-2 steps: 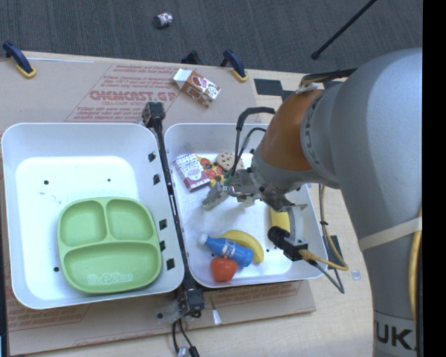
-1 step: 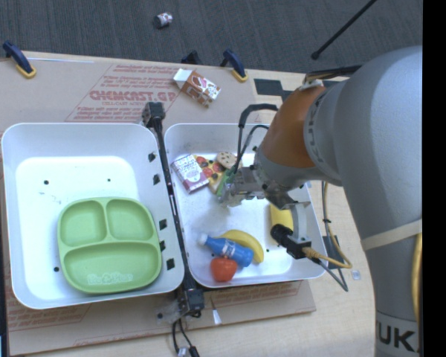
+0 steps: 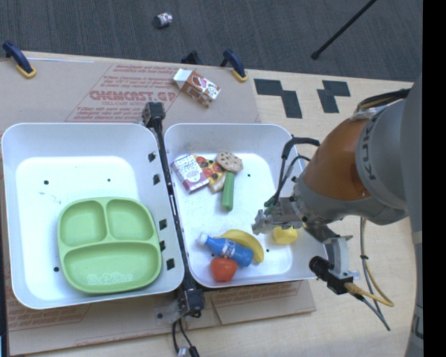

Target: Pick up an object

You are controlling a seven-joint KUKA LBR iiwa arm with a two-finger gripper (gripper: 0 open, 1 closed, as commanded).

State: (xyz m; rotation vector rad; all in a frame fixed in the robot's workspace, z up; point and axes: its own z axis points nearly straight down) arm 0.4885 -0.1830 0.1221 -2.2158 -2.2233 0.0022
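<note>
Reaching low into the right bin (image 3: 208, 136), the gripper (image 3: 276, 222) sits over a small yellow object (image 3: 285, 235) near that bin's right wall, toward its front corner. Step in hand looks like the descent or closing on this piece; whether the pincer is spread or pressed together I cannot tell, the wrist hides it. Next move, as I judge it, calls for a firm close and a straight lift clear of the wall.

Yellow object: rounded, lemon-like, partly covered by the gripper, exact kind unclear. Just beside it toward the bin's middle lies a banana (image 3: 247, 242), touching a blue bottle (image 3: 227, 248), with a red tomato (image 3: 223, 269) at the front edge. Left bin holds a green divided plate (image 3: 108, 245).
</note>
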